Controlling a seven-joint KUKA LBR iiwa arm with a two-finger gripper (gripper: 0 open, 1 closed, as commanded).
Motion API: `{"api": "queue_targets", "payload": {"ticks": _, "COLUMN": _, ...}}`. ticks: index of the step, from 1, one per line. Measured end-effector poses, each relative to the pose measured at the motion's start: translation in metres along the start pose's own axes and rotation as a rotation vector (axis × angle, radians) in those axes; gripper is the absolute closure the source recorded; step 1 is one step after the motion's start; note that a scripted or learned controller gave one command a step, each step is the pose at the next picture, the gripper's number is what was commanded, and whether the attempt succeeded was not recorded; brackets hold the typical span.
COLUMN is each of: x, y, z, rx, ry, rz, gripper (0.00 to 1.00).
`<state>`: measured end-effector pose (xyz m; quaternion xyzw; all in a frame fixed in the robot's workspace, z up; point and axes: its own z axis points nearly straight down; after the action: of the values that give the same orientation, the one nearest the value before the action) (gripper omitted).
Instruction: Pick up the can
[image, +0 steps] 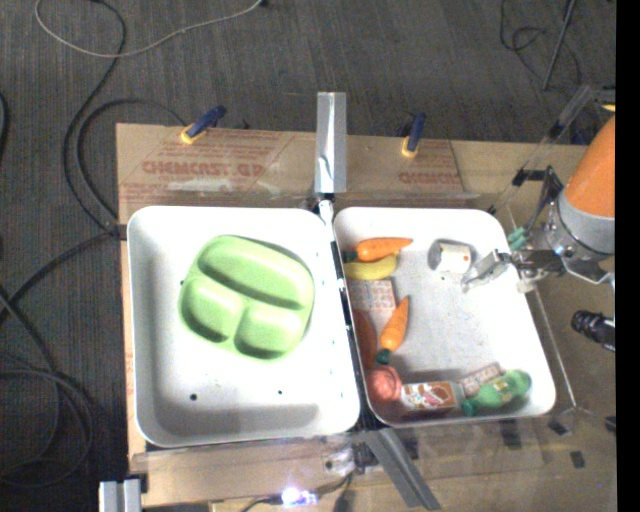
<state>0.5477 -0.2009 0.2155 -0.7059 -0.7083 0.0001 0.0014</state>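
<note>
The can (451, 257) is a small silver cylinder with a red-orange patch, lying on its side in the upper middle of the right bin (520, 330). My gripper (484, 270) hangs just right of the can, reaching in over the bin's right rim. Its fingers look open with nothing between them, and a narrow gap separates them from the can. The orange-banded wrist (598, 180) sits at the far right.
The right bin also holds two carrots (384, 246) (394, 325), a banana (371, 267), a red-labelled package (430, 396), a round red item (383, 382) and a green item (497, 391) along its left and front. A green moulded tray (248, 296) lies in the left bin (160, 400).
</note>
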Motion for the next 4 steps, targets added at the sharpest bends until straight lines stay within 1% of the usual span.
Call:
{"api": "queue_targets", "payload": {"ticks": 1, "x": -0.012, "y": 0.072, "z": 0.117, "rx": 0.004, "ry": 0.010, "rz": 0.060, "gripper": 0.00}}
{"api": "queue_targets", "payload": {"ticks": 2, "x": -0.014, "y": 0.073, "z": 0.107, "rx": 0.002, "ry": 0.001, "rz": 0.059, "gripper": 1.00}}
{"api": "queue_targets", "payload": {"ticks": 3, "x": -0.013, "y": 0.073, "z": 0.107, "rx": 0.002, "ry": 0.003, "rz": 0.058, "gripper": 0.00}}
{"api": "queue_targets", "payload": {"ticks": 4, "x": -0.013, "y": 0.073, "z": 0.107, "rx": 0.002, "ry": 0.003, "rz": 0.058, "gripper": 0.00}}
